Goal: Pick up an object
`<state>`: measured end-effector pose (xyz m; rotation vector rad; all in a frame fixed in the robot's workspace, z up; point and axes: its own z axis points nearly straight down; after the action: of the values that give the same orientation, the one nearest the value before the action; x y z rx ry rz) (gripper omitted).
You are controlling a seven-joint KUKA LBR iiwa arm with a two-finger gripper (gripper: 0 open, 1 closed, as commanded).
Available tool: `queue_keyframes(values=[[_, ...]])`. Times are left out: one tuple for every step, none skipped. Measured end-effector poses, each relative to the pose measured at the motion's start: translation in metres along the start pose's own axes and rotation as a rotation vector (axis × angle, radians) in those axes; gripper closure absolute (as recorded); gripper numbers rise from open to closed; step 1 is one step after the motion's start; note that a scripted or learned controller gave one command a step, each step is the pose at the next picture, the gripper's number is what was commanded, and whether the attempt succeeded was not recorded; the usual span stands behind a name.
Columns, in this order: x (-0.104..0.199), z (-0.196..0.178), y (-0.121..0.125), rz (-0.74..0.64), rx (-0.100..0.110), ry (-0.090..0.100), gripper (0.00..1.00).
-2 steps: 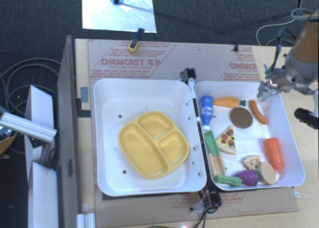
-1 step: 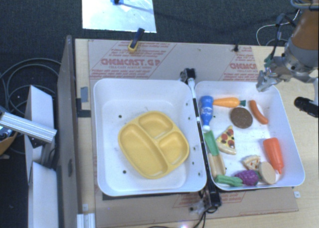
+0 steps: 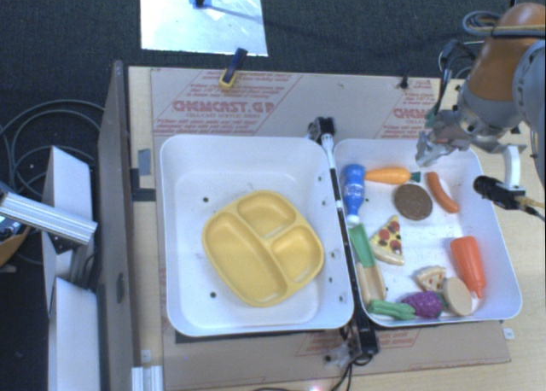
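Gripper [image 3: 429, 152]: over the right bin's [image 3: 503, 283] far edge; whether clenched or released, cannot tell.
Carrot [image 3: 389, 176]: nearest toy, lying just left of the gripper, apart from it.
Sausage [image 3: 442, 192]: just below the gripper, beside the brown disc [image 3: 413, 201].
Bottle [image 3: 353, 192]: by the bin's left wall.
Tray [image 3: 263, 247]: yellow, in the left bin [image 3: 188, 210].

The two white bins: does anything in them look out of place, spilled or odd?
Nothing looks spilled or broken. The yellow divided plate lies askew in the left bin. In the right bin the toy foods are scattered loosely; the blue bottle and green piece lie along its left wall. The pincer hangs over the bin's far edge.
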<state>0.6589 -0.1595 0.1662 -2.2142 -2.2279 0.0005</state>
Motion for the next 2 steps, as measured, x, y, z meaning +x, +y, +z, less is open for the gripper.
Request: queue_keyframes(values=[[-0.001,-0.004,0.000,0.001,-0.003,-0.002,0.00],[0.003,0.063,0.013,0.001,-0.015,-0.001,0.00]])
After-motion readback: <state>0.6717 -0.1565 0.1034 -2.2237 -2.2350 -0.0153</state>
